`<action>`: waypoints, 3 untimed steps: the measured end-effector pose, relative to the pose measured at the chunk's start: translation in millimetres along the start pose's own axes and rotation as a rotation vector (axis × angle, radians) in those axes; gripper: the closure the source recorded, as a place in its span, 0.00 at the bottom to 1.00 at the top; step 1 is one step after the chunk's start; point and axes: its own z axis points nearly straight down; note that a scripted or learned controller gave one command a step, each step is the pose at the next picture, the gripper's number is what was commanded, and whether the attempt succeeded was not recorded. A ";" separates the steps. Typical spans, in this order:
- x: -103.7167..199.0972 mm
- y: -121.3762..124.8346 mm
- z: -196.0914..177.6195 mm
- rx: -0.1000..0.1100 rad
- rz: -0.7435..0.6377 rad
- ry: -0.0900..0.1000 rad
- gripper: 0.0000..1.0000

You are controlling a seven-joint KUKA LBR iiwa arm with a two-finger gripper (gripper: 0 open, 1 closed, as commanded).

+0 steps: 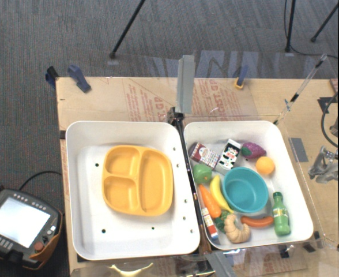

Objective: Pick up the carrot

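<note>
So the carrot we're after lies slanted in the right bin, tucked near its left wall, with the banana touching it on one side and the teal bowl just past that. What we take for the gripper sits outside the bin at the right edge, well apart from it, and we honestly can't tell if it's released or clenched. We'd reckon coming straight down and closing across the carrot's narrow width avoids snagging the banana
</note>
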 end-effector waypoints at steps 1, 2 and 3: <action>5.6 10.3 86.7 -0.019 -0.129 0.002 1.00; -4.3 -2.6 -104.9 -0.003 -0.420 -0.001 1.00; 9.5 14.5 35.8 -0.024 -0.625 -0.003 1.00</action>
